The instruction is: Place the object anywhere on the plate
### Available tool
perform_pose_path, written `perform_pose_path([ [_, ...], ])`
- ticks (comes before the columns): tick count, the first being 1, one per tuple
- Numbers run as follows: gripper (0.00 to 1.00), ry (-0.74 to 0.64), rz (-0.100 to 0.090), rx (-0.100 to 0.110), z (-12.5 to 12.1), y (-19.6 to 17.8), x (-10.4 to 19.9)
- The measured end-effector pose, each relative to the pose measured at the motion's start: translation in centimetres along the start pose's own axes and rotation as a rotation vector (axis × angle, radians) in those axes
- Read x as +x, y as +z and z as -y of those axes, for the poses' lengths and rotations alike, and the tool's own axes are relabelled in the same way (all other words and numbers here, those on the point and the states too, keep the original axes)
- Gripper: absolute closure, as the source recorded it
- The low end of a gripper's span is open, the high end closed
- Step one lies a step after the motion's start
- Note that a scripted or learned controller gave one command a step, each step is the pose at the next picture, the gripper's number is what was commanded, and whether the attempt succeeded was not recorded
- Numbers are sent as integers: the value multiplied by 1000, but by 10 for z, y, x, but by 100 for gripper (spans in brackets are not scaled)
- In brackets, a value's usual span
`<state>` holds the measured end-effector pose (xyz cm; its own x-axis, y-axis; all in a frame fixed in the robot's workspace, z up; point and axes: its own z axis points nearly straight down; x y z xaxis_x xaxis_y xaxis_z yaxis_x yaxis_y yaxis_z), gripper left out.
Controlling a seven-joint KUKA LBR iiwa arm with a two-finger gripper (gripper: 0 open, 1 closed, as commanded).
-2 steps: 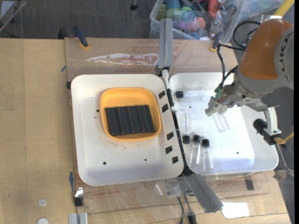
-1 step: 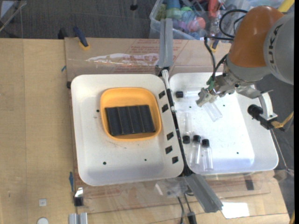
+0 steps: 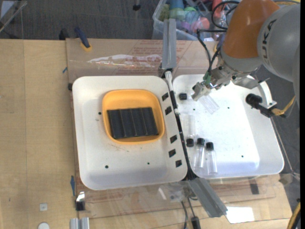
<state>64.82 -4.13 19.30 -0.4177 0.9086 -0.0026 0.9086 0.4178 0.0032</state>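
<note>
Bins, two, shallow and white, side by side on the wooden bench. Left bin (image 3: pixel 90 161): holds an orange plate (image 3: pixel 133 98) with rounded corners, set slightly toward the far side; on it lies a dark grey ribbed rectangular block (image 3: pixel 132 123), flat, covering the plate's near half. Right bin (image 3: pixel 248 151): holds several clear plastic vials with black caps. Two of these vials (image 3: pixel 205 155) lie close together near the bin's near-left corner, beside the divider; one more small black cap (image 3: pixel 182 96) sits at the far left, just beside the divider. My gripper (image 3: pixel 204 88) hangs over the far-left part of the right bin, fingers pointing down and to the left. A clear, pale object (image 3: pixel 209 103) shows just below my fingertips; I cannot tell whether it is between them or lying on the bin floor, and I cannot tell how my jaws stand. Arm (image 3: pixel 257 23): grey with an orange band, entering from the far right. Beyond the bins, far side: a clear tub of colourful items (image 3: pixel 190 6).
</note>
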Motion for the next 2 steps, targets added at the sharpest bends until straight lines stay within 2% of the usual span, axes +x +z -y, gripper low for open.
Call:
perform_pose_path([
  [1, 100, -196, 0, -1, -15, 3, 12],
  [2, 100, -290, 0, -2, -32, 8, 24],
])
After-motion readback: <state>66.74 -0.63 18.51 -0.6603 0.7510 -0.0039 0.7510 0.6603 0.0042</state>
